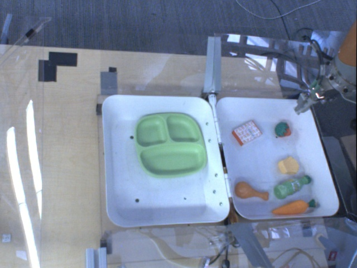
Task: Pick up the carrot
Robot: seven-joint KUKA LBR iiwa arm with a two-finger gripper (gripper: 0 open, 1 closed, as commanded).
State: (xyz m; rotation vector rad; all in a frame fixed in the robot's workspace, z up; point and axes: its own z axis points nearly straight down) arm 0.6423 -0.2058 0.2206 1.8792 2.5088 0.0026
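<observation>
Camera view from above: we see the orange plastic carrot with a green stalk end (293, 207) lying on its side along the near edge of the right shallow white bin (262, 155), its green end pointing to the right. Just above it, almost touching, lies a green plastic bottle (291, 187), tilted with its cap toward the right. To the left of both, near the bin's near-left corner, rests a brown drumstick-shaped toy (250, 191). Above the bottle sits a small pale yellow wedge-like block (288, 165). Farther back in the same bin we find a small round toy, green with a red patch (283, 129), and to its left a flat white-and-red checked packet (246, 133), lying at a slant.

The left shallow white bin (120, 166) holds a light green plastic tray with 3 compartments (170, 144), lying flat near its middle.

The grey gripper (304, 103) hangs by the far-right corner of the right bin, well apart from the carrot; we cannot tell how it is set. Both bins rest on a pale wooden bench (56, 149).
</observation>
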